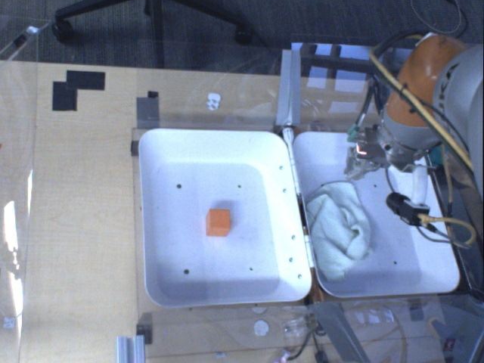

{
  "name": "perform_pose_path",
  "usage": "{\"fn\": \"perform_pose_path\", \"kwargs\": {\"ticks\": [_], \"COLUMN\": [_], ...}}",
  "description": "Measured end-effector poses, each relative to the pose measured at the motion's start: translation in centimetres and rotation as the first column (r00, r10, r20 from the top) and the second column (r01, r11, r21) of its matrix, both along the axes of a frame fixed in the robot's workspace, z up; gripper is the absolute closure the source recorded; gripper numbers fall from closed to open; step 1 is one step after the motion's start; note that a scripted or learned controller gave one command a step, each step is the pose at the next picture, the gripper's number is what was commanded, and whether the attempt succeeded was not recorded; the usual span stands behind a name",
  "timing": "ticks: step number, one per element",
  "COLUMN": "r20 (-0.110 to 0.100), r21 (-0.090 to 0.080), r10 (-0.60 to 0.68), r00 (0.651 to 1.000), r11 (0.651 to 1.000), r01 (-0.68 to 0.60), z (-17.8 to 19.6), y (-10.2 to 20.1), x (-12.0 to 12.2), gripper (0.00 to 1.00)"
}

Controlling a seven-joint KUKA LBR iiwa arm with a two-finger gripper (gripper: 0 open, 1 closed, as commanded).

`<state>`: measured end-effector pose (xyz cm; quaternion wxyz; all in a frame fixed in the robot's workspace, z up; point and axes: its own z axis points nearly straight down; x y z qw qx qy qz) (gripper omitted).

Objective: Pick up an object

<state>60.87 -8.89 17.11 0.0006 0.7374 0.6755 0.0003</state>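
A small orange cube (218, 222) sits near the middle of the left white bin (162, 278). A crumpled white cloth (340, 227) lies in the left part of the right bin (423, 274). My gripper (361, 159) hangs over the back of the right bin, just above and behind the cloth, apart from it. Nothing shows between its fingers.
A metal divider (285, 97) runs back from the gap between the bins. Cables (423, 218) loop from the arm over the right bin's right side. An office chair base (151, 6) stands on the carpet behind the bench. Black marks (76, 88) lie on the bench top at the left.
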Motion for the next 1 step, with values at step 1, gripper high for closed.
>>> {"fn": "perform_pose_path", "kwargs": {"ticks": [1], "r20": [0.0], "r21": [0.001], "r10": [-0.015], "r00": [1.0], "r11": [1.0], "r01": [0.015], "z": [-1.52], "y": [-1.81], "x": [-2.27], "gripper": [1.0]}}
